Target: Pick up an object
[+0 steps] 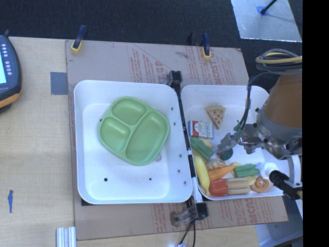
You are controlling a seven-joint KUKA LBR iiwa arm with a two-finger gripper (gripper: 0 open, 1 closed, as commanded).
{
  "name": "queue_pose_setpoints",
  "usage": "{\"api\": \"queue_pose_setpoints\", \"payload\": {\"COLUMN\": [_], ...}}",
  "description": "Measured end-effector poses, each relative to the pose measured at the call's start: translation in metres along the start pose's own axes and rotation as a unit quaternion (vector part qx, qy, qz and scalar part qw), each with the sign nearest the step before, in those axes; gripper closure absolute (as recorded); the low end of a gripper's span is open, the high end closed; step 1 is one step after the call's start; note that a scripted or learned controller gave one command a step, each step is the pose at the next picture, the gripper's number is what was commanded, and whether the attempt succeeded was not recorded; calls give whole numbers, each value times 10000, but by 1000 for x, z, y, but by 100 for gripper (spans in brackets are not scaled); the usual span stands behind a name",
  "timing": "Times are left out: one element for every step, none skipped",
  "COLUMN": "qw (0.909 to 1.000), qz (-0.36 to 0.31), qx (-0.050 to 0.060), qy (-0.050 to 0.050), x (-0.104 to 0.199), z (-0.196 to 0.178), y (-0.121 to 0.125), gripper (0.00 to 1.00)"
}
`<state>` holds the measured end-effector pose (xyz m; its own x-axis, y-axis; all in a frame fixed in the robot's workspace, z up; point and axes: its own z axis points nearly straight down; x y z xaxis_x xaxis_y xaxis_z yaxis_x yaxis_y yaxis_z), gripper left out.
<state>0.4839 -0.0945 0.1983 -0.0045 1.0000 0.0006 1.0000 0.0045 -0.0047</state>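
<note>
The right bin [231,92] holds a pile of toy food: a pizza slice [216,116], a small carton [201,129], a green vegetable [202,148], a yellow banana [201,174], a carrot [222,172], a red piece [218,188] and a pretzel [260,184]. My gripper [227,145] hangs low over the middle of this bin, just right of the green vegetable and above the carrot. Its fingers point toward the pile. I see nothing held between them.
The left bin [87,174] holds a green divided plate [134,130]. A black divider bar [184,133] runs between the bins. Blue and yellow clamps [205,46] pin the cardboard at the back. A handheld pendant [7,71] lies at the far left.
</note>
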Motion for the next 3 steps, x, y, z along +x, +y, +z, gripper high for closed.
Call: {"api": "queue_pose_setpoints", "payload": {"qw": [10000,10000,10000], "qz": [0,-10,-58], "qx": [22,2,-63], "qy": [-6,-10,21], "x": [-31,-32,75], "z": [108,91,1], "y": [52,53,86], "gripper": [0,100,100]}}
